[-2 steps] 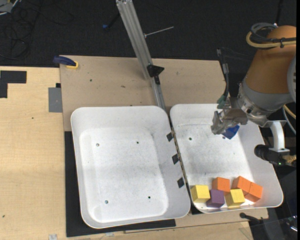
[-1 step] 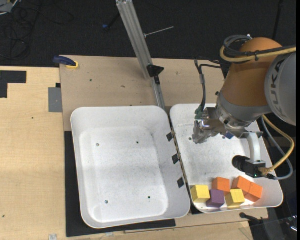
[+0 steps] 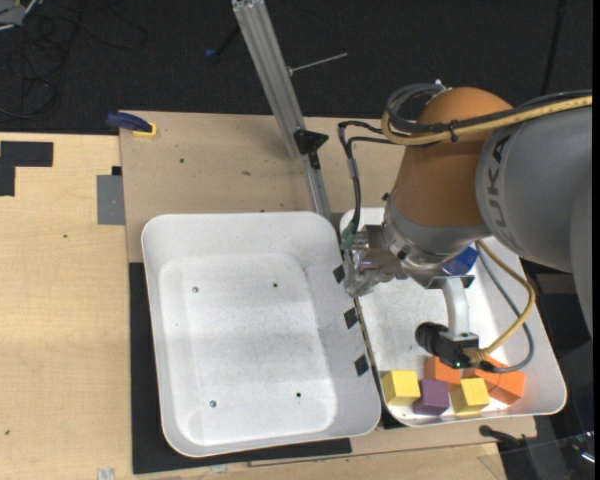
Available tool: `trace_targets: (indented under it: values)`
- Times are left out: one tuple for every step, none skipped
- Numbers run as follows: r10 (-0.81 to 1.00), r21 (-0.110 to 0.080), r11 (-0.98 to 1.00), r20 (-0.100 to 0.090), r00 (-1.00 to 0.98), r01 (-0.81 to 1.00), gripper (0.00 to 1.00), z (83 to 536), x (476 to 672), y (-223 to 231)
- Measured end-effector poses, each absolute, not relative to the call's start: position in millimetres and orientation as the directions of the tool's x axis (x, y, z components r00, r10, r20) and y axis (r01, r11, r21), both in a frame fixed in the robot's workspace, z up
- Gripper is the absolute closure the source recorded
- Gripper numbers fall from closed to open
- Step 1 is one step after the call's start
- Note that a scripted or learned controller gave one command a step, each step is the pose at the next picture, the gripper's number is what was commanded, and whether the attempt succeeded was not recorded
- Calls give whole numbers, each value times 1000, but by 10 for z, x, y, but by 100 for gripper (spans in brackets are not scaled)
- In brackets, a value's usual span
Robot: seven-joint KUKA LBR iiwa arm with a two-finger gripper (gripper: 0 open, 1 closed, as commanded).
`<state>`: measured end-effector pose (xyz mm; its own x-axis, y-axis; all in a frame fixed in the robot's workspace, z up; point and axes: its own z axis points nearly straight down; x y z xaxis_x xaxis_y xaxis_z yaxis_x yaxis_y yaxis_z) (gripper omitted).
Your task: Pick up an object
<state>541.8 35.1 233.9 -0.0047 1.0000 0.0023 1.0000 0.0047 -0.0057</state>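
Several small blocks lie bunched at the near end of the right bin: a yellow block, a purple block, a second yellow block and orange pieces. A blue object peeks out from behind the arm farther back in that bin. My gripper hangs low at the bin's left wall, well behind the blocks, and the wrist hides much of it. I see nothing held in it.
The left bin lies beside the right one, with their walls touching. A slanted metal rail rises behind the bins. A blue and yellow clamp sits at the bench's far left corner. Cables loop around the wrist above the blocks.
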Motion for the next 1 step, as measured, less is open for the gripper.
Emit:
trace_targets:
  values:
    - [1000,-7,5,2,-5,1000,100,2297,5196,917]
